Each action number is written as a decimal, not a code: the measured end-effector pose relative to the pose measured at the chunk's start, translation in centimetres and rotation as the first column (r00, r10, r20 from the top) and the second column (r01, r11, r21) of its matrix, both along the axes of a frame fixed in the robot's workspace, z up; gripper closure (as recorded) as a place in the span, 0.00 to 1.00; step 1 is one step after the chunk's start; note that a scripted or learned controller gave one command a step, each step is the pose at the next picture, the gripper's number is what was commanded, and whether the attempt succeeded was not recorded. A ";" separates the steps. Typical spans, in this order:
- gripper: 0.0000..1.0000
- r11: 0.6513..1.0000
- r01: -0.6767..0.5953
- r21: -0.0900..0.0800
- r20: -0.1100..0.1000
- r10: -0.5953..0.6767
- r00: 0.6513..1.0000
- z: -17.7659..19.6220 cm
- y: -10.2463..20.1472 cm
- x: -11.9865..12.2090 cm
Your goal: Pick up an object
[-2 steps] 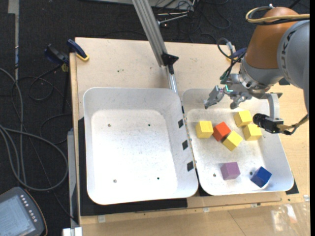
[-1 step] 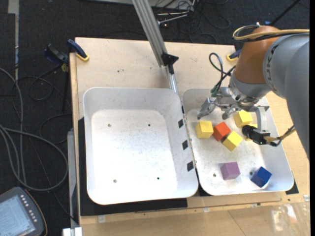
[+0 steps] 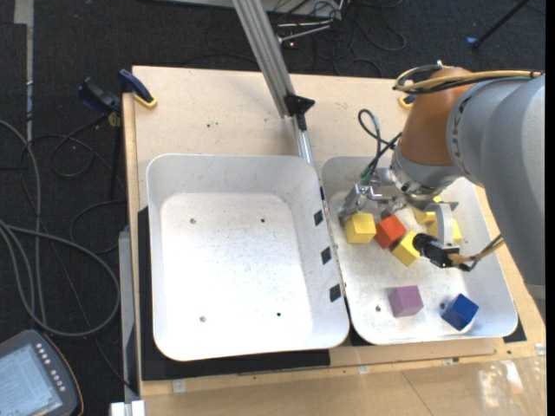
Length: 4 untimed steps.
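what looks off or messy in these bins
Nothing is spilled or broken. All the blocks sit in the right bin: yellow block, orange block and another yellow one crowd under the gripper, purple block and blue block apart.

I see both bins (image 3: pixel 173 232) as smooth white plastic, faintly speckled, on a pale matt wooden bench (image 3: pixel 217 102). Blocks (image 3: pixel 405 301) look matt, painted wood or foam, can't tell. Arm (image 3: pixel 494 137): satin grey shell, glossy orange band (image 3: pixel 425 124).
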State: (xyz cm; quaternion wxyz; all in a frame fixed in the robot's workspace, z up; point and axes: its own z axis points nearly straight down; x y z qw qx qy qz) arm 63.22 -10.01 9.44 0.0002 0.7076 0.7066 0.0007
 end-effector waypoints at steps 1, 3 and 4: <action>1.00 1.000 0.000 -0.001 0.004 0.000 1.000 1.2 0.0 0.1; 1.00 1.000 -0.001 -0.003 0.006 0.001 1.000 10.8 -0.7 0.7; 1.00 1.000 -0.003 -0.002 0.005 0.003 1.000 14.1 -0.7 0.8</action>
